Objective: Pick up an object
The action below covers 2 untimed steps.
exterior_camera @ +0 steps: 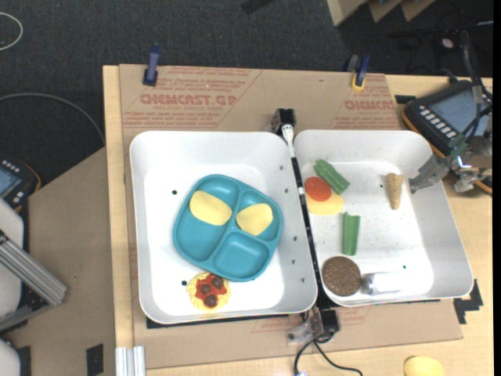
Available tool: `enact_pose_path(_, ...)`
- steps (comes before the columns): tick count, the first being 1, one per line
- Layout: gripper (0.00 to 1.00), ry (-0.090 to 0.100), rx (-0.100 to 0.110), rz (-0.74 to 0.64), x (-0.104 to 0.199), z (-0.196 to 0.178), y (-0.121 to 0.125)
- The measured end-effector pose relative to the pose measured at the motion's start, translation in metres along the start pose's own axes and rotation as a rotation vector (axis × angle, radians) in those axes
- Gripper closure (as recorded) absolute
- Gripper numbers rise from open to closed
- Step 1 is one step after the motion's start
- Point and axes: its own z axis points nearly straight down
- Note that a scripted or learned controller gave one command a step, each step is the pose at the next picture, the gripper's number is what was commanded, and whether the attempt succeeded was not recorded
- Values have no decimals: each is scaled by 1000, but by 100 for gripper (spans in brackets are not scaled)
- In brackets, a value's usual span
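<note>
Gripper point(427, 177) poised at right bin's point(438, 280) far rim, grasp state unreadable. Nearest candidate: tan cone point(394, 189) just inboard; green sticks point(350, 233) farther left, unobstructed.

Bright, even light; slightly soft pic.

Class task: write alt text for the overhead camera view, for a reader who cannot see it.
Two white bins sit side by side on a bench. The left bin holds a blue divided plate with two yellow pieces; the right bin holds scattered toy foods, including green sticks and a brown disc. The gripper hovers at the right bin's far right rim.
</note>
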Motion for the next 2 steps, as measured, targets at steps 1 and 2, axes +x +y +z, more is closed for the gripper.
enact_pose_path(1,0,5,9,-5,101,53,-43)
enact_pose_path(2,100,0,-1,0,97,40,-40)
